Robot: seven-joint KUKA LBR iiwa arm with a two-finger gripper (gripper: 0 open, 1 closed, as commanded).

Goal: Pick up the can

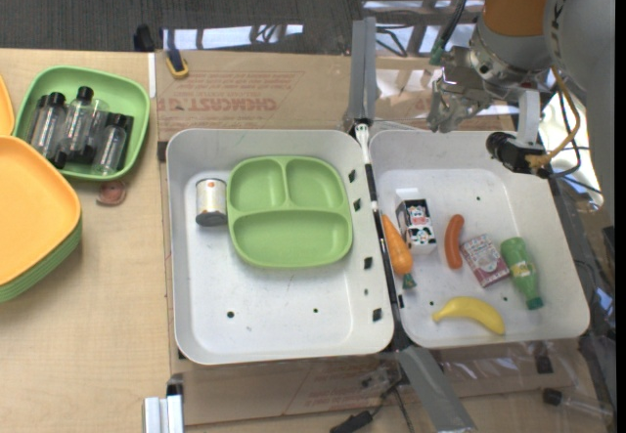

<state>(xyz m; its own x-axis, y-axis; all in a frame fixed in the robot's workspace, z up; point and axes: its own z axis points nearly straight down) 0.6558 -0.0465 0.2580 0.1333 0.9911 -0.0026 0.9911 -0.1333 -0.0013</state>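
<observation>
The can point(210, 201) is a small silver cylinder lying on its side in the left bin point(279, 328), close to that bin's left wall and just left of a green divided plate point(290, 209). My gripper point(451, 115) hangs over the back edge of the right bin point(548, 226), far to the right of the can and well above it. It stands open with nothing between its fingers.
The right bin holds a carrot point(396, 242), a small carton point(418, 223), a sausage point(454, 240), a pink packet point(485, 259), a green bottle point(521, 272) and a banana point(470, 314). Outside, at the left, stand a green tray of vials point(78, 120) and orange plates point(31, 216).
</observation>
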